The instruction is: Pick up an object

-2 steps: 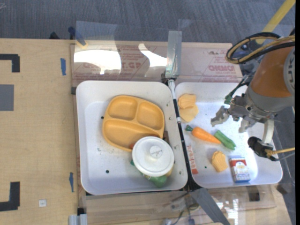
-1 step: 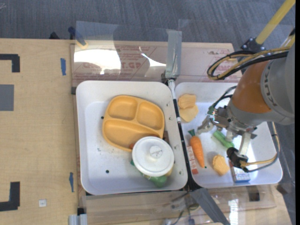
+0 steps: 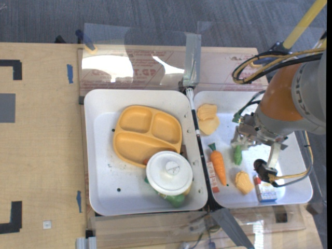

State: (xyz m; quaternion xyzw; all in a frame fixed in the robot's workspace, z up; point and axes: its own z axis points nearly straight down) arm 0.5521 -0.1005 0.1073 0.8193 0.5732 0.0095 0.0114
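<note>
While the arm reaches in from the right, the scene reads as follows:

Arm: grey with an orange band [image 3: 277,95], it hangs over the right bin [image 3: 303,193].

Gripper: the gripper [image 3: 248,141] is low over the middle of the right bin; whether it is spread or pressed together cannot be told from this view.

Green object: a small green piece [image 3: 237,155] lies just below the gripper, very near to it; contact cannot be judged.

Carrot: an orange carrot [image 3: 218,166] lies near the left wall of the right bin, left of the green piece.

Pale food pieces: one pale yellow piece [image 3: 207,118] lies in the upper left part of the right bin, another yellow piece [image 3: 244,182] lies near its lower edge.

Small box: a blue and white box [image 3: 266,190] lies beside the lower yellow piece.

Left bin: the left bin [image 3: 96,154] holds a yellow divided plate [image 3: 145,131] and a white round lid [image 3: 169,171] which overlaps the lower right of the plate.
</note>
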